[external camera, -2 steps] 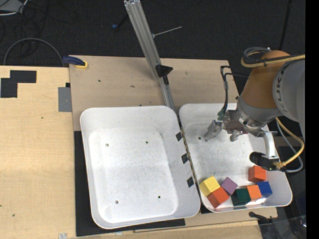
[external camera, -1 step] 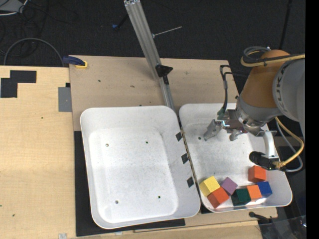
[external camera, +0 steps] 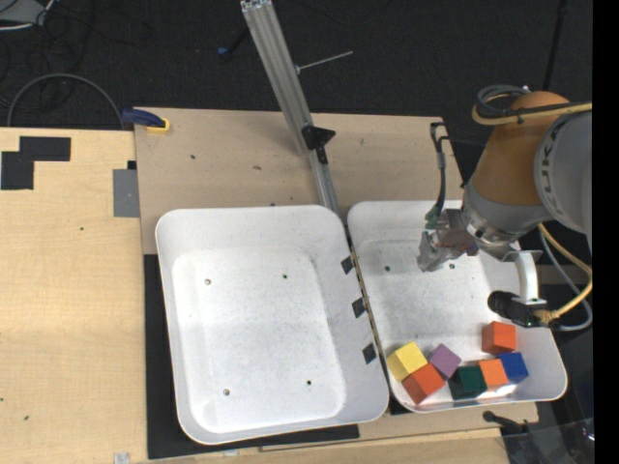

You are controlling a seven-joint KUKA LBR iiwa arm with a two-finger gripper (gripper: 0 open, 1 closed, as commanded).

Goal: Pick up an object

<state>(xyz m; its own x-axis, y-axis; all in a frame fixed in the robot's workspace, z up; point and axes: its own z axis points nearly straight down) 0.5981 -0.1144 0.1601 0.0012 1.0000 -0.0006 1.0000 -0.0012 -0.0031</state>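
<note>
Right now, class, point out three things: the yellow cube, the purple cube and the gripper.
yellow cube point(external camera: 408, 358), camera view, on its top face.
purple cube point(external camera: 445, 360), camera view, on its top face.
gripper point(external camera: 432, 256), camera view, at its fingertips over the right bin.

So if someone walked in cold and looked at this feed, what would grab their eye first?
Probably the cluster of coloured blocks packed into the near corner of the right bin: yellow, purple, red, green, orange and blue, with one more orange block just behind them. Next, the grey arm with its orange band, its gripper over the far part of that same bin, apart from the blocks.
</note>
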